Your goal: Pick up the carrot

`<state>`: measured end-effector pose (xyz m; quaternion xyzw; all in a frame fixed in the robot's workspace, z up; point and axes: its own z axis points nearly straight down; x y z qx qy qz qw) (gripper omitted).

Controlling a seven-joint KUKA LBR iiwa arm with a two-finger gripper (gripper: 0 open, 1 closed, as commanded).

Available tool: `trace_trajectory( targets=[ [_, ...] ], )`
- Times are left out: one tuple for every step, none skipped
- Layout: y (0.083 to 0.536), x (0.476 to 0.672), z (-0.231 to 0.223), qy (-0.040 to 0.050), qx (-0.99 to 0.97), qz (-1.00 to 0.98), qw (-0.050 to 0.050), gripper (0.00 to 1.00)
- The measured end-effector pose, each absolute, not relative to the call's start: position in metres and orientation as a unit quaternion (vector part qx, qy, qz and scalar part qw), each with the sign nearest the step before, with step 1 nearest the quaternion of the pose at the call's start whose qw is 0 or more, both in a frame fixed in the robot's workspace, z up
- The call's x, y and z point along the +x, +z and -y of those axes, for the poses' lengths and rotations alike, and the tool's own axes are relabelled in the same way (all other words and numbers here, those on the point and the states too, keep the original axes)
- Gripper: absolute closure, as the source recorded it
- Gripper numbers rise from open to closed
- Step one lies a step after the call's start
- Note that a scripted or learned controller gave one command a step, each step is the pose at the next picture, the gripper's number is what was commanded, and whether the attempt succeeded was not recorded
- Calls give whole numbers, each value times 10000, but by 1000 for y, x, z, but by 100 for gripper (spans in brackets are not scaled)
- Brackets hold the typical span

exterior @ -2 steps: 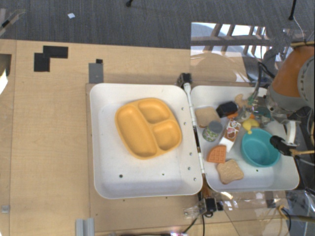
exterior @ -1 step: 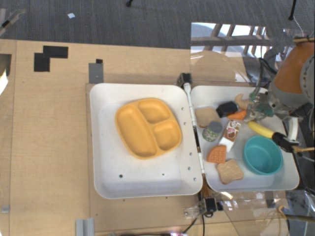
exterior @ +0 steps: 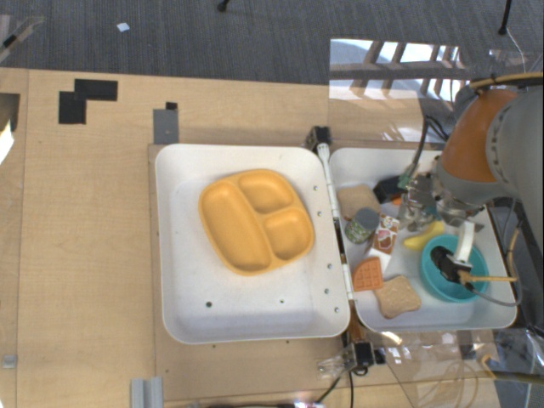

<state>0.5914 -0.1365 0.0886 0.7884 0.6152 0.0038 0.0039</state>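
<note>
In the right bin (exterior: 501, 317), a small orange piece (exterior: 395, 199) that looks like the carrot peeks out beside a black object (exterior: 388, 185) near the bin's back. Most of it is hidden by the gripper. The gripper (exterior: 416, 209) hangs low over the bin just right of that orange piece, with the grey arm and its orange band (exterior: 472, 147) rising behind it to the right.
Also in the right bin are a tan bread piece (exterior: 357, 199), a grey can (exterior: 365, 222), a small packet (exterior: 386, 235), an orange waffle (exterior: 368, 274), a toast slice (exterior: 398, 297), a yellow banana (exterior: 422, 237) and a teal bowl (exterior: 450, 272). A yellow divided plate (exterior: 255, 220) lies in the left bin (exterior: 183, 313).
</note>
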Motion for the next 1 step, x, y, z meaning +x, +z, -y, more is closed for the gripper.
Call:
trace_trajectory(
  targets=[
    [101, 595, 135, 68, 7868, -6171, 61, 100]
  ],
)
